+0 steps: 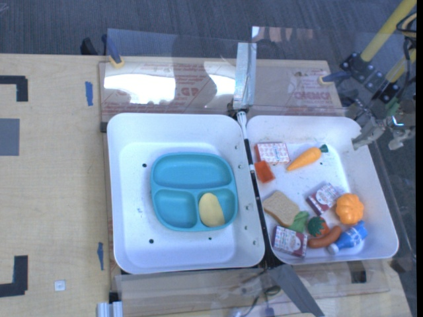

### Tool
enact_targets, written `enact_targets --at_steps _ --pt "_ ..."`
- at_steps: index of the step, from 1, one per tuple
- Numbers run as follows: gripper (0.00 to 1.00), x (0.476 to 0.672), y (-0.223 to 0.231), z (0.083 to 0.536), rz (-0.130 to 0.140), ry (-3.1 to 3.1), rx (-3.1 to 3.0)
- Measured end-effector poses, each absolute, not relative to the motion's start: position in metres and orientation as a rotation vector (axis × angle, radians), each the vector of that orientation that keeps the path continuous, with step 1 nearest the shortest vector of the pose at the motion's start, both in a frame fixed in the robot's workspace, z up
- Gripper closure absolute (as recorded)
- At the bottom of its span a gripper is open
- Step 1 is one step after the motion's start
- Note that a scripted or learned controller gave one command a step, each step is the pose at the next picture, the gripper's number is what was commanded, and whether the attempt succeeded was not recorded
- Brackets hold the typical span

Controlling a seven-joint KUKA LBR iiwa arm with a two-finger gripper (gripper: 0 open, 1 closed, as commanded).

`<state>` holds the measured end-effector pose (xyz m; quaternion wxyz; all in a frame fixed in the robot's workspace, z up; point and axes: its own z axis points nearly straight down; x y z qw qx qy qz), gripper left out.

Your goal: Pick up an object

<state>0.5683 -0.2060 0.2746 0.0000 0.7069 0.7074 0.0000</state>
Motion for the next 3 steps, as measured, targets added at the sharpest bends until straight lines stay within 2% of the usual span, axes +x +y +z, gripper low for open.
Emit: enact_targets --at_steps 1,2,3 --pt "0.00 0.631 -0.200 0.169 -0.007 2.264 2.191" --pt "0.00 0.665 -0.206 0.107 0.005 2.328 2.118" --pt "0.00 0.623 -0.173 0.086 0.003 2.420 1.998"
